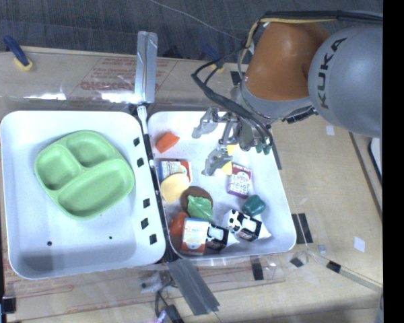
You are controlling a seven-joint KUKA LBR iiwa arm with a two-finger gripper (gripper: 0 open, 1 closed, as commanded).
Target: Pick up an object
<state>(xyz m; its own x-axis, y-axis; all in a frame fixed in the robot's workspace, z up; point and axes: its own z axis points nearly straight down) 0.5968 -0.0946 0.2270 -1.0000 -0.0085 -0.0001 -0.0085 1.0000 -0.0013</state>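
Note that the hand (215, 147) hangs released and holding nothing over the right bin (286, 227), poised above the small carton (240, 180) for descent

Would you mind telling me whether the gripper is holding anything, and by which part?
Nothing is held: the gripper hangs open above the right bin, with nothing between its fingers.

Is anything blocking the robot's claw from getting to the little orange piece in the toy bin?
Nothing visible does. The gripper hangs over the upper part of the right bin, and the orange piece lies apart to its left on bare white floor. The yellow round toy sits below it, out of the way.
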